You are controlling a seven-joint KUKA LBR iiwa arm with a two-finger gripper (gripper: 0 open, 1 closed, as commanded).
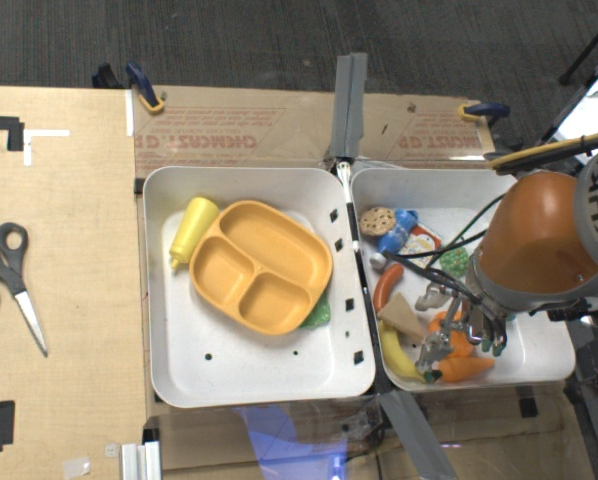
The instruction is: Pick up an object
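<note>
The gripper is down in the front of the right bin, right over the orange carrot beside the banana, so it should squeeze slowly and lift straight up without bumping other toys.

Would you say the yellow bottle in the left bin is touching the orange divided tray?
Touching. The camera view shows the yellow bottle lying against the upper-left rim of the orange tray, with no white bin floor visible between them.

Tray in left bin, perhaps atop bottle
</note>
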